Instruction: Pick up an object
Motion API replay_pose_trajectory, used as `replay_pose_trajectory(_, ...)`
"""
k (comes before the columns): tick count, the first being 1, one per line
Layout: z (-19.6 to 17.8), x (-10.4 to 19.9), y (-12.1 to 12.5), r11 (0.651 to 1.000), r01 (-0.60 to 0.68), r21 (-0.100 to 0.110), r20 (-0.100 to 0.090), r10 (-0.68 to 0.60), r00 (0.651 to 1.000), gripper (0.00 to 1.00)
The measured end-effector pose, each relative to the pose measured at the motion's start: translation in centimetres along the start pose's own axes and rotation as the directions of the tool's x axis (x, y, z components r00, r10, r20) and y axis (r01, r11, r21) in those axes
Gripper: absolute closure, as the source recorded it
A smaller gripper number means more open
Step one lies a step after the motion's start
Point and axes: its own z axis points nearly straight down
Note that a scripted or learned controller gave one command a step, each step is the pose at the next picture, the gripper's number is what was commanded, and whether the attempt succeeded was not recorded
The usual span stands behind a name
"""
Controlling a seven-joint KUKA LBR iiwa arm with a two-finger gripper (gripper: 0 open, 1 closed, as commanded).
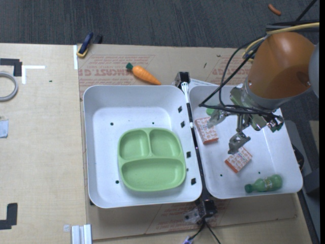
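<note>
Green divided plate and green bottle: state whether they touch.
Apart. The camera view shows the green divided plate in the left bin, the green bottle in the right bin.

The divided plate (151, 159) is pale green, the carrot (144, 74) orange with green top, the bottle (264, 184) green, and both small boxes (238, 160) red-and-white checked.

Red print on the cardboard sheet (114, 67) (upside down, too blurred to read)
</note>
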Motion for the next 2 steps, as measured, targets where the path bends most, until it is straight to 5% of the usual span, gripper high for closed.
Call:
replay_pose_trajectory(1, 5.4, 6.3, -1.1, 0.951, 0.308, -0.001, -0.002, -0.308, 0.951, 0.00)
replay_pose_trajectory(2, 10.0, 9.1, -2.0, 0.938, 0.346, 0.000, 0.000, -0.346, 0.938, 0.00)
